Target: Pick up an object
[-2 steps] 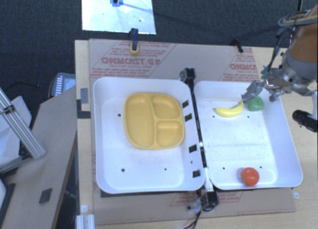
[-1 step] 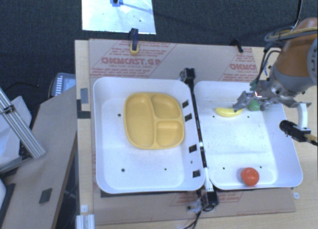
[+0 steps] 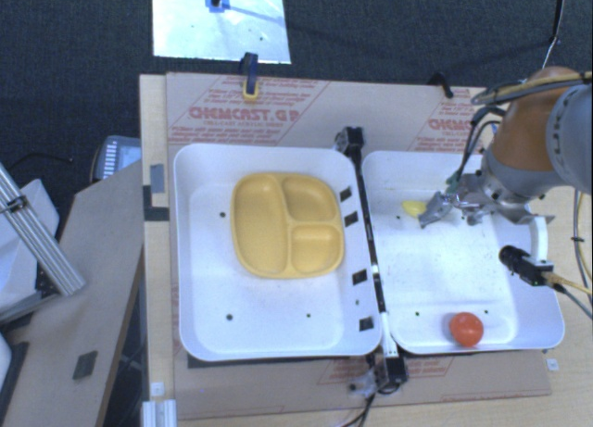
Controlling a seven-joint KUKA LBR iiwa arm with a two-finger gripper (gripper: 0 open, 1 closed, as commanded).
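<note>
Yellow object (image 3: 413, 206) lies just beside end effector (image 3: 435, 213); orange ball (image 3: 466, 327) well apart.

Single fixed camera, mounted above bench, looking down at slant. Far side of scene toward frame top, near side toward bottom. Moderate distance: both shallow white plastic bins (image 3: 199, 258) fully framed, side by side, black divider strip (image 3: 363, 249) near frame centre. Brown printed cardboard sheet (image 3: 306, 110) under bins, dark carpet beyond far edge. Grey arm with orange band (image 3: 537, 133) enters from right. One view, hence no overlap with another.
</note>
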